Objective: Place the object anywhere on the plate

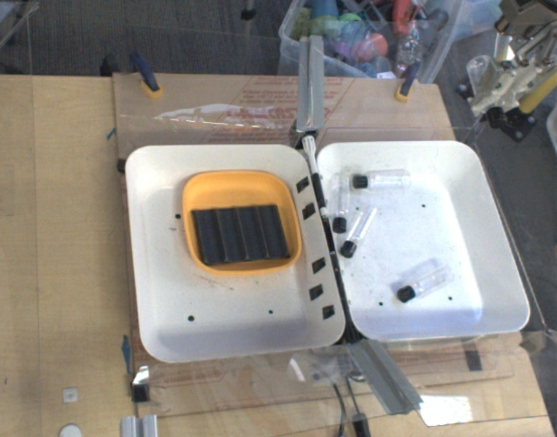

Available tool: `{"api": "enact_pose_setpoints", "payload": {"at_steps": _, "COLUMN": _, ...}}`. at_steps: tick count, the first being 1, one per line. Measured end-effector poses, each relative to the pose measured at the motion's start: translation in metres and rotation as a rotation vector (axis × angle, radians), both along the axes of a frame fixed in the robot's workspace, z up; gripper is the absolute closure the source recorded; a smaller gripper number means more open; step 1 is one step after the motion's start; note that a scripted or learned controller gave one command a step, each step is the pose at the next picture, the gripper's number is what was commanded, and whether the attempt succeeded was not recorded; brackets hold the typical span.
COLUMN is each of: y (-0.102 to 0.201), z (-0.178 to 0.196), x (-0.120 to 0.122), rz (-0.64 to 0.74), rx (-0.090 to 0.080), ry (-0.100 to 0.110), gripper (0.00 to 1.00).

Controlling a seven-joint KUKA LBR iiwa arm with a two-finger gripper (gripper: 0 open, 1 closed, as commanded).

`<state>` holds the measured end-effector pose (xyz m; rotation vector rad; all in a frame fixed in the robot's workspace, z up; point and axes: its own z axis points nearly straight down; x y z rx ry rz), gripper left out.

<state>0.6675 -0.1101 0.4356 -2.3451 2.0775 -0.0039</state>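
Already a ridged black block lies on the orange plate in the left bin; capped clear vials sit in the right bin.

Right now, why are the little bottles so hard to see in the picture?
In the camera view, the clear vials nearly vanish against the bright right bin; only their black caps stand out. The orange plate and dark block in the left bin show sharply; the background clutter looks blurry.
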Motion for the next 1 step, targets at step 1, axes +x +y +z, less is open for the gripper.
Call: {"api": "enact_pose_setpoints", "payload": {"at_steps": 1, "y": -0.03, "z": -0.0006, "x": -0.0002, "rz": 0.424, "rx": -0.002, "ry": 0.001, "gripper": 1.0}}
